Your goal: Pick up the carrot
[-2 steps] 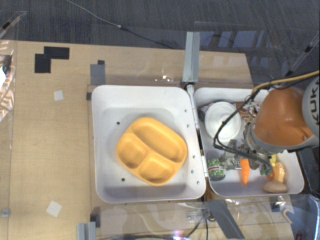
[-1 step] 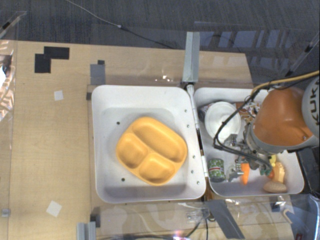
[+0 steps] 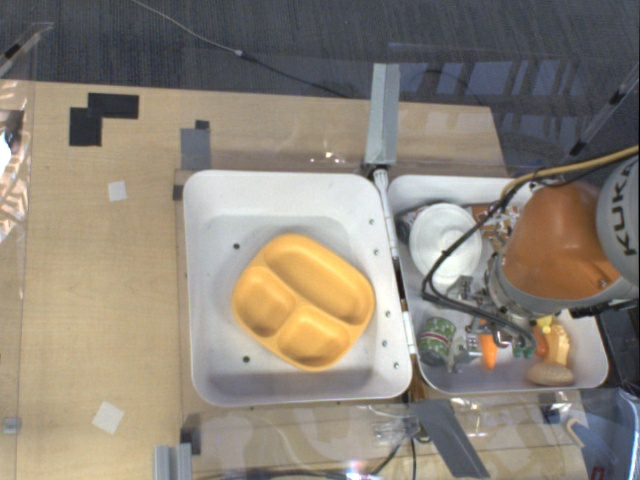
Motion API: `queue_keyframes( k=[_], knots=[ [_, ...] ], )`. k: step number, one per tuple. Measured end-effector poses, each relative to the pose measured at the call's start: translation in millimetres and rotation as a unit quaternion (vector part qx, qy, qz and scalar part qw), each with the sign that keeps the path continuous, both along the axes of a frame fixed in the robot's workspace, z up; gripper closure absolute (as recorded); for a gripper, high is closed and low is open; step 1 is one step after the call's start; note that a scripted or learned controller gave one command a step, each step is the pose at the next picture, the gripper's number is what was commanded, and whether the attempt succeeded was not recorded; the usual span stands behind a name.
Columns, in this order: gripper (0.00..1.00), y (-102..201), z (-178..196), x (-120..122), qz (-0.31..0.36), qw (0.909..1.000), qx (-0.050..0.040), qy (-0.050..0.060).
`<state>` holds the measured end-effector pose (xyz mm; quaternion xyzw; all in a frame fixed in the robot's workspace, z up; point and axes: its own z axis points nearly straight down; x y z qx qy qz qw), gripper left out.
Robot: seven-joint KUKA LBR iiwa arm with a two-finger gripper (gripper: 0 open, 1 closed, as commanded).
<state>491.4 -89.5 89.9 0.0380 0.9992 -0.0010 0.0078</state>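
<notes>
The carrot [image 3: 489, 352] is a small orange piece lying near the front wall of the right bin [image 3: 598, 368]. My gripper [image 3: 483, 336] hangs below the arm's orange band, directly over the carrot and very close to it. The wrist and its cables hide much of the gripper, so I cannot see whether it is touching the carrot.
In the right bin a white bowl [image 3: 445, 238] sits at the back left, a green-and-white item [image 3: 435, 336] lies left of the carrot, and a yellow-orange item [image 3: 555, 345] and a tan one [image 3: 549, 374] lie to its right. The left bin [image 3: 210, 218] holds a yellow divided plate [image 3: 303, 299].
</notes>
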Motion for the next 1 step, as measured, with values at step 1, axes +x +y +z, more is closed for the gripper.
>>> queue_keyframes(
  k=[1],
  knots=[
    [1.00,-0.1,13.3,4.1,0.001,1.0000,-0.0010,-0.006]
  ],
)
